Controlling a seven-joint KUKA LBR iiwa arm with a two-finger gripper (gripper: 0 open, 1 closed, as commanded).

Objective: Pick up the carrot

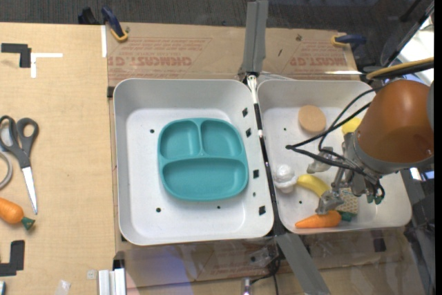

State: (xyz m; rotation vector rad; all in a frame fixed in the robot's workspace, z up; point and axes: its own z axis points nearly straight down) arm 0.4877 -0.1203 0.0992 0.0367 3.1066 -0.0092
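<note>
Two white bins side by side on the bench: left bin [131,169] carrying a teal divided plate [203,158] at its middle, right bin [280,103] crowded along its near edge. Carrot [319,220] lying flat against the near wall of the right bin, orange body pointing toward the left bin, green tip toward the right wall. Gripper [330,202] low over the near half of the right bin, tips just above and touching or almost touching the carrot's upper side; impossible to tell from this slant whether the fingers stand apart or together, and nothing visibly pinched between them. Banana [313,184] just left of the gripper, a small white cup [284,176] further left near the wall shared with the left bin. Round tan cookie [312,119] toward the far side of the right bin, well apart from the carrot. A yellow piece [351,125] half hidden behind the orange band [400,121] of the arm at the right wall. On the bench left of the bins, scissors [21,152] near the left edge, and a second small carrot toy [12,212] below them, well apart from both bins.
</note>
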